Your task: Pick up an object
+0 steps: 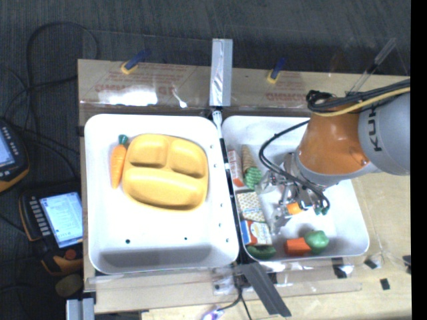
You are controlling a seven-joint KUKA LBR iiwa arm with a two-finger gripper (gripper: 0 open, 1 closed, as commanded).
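Hand (291, 209) hangs low in our shallow white right bin (360, 229), apparently to grab a small orange piece (293, 209) beneath; whether it grips, we cannot tell.

The arm (390, 135) bears the letters "KU".

A: What lies around the bench (373, 179)?
B: Dark grey carpet (200, 12) on every side.
A: And left of the bench?
B: A black cable (40, 59) loops over the carpet, with two lit screens (61, 217) below it.
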